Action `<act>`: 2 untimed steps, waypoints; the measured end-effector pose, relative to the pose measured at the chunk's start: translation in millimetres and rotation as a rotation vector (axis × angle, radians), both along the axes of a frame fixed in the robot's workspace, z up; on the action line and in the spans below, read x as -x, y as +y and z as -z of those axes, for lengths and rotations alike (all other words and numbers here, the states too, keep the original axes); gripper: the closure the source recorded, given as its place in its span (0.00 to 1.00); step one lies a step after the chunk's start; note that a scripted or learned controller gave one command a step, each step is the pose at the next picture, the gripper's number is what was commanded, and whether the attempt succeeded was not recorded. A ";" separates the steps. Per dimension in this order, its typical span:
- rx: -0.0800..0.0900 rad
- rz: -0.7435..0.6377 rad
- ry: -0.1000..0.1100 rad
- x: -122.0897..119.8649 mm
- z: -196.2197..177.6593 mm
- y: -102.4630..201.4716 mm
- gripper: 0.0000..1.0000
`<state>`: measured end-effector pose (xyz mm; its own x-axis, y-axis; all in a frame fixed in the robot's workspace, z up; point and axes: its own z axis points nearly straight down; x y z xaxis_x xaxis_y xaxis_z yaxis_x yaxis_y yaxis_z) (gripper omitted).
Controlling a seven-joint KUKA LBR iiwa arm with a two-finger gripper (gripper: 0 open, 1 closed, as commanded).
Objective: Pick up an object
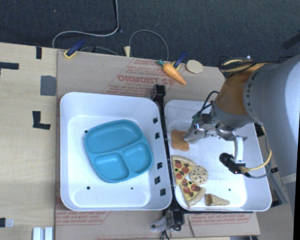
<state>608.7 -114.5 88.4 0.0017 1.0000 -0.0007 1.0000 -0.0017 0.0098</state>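
Flat tan toast square (179,140) beside metal claw (194,135), finger state impossible to tell.

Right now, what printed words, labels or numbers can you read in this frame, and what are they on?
"CHEMCAST": red print on the brown board behind the bins; the smaller red lines around it are too blurred to read.
More red print on the board's front edge: unreadable.
Blue tray, white bins and arm: no text legible.
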 end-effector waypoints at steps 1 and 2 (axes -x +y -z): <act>0.001 -0.005 0.004 -49.1 0.7 12.2 0.00; 0.001 -0.005 0.007 -61.4 0.6 11.7 0.00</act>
